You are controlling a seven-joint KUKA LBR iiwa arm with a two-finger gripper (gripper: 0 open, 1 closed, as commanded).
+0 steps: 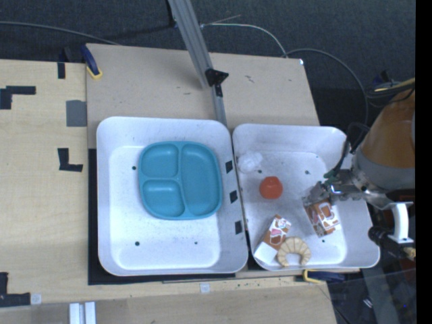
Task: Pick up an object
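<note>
Wooden bench (40, 181), 2 shallow white bins side by side, arm reaching in from the right.

Gripper (322, 196) low over the right part of the right bin (297, 137), just above and seemingly touching a red-and-white packet (322, 218); finger spacing and any hold on the packet not discernible. Red ball (271, 187) near bin centre, left of gripper, apart from it. Clear crumpled wrapper (250, 160) up-left of the ball. Second small red-and-white packet (277, 230) below the ball, croissant (294, 250) just beside it at the near edge, over a white scrap (264, 254). Left bin (111, 201) bearing 1 blue 3-compartment plate (181, 179). Grey arm with orange band (395, 137) at far right. Metal pole (192, 32) slanting across the upper bench toward the bins' junction.
</note>
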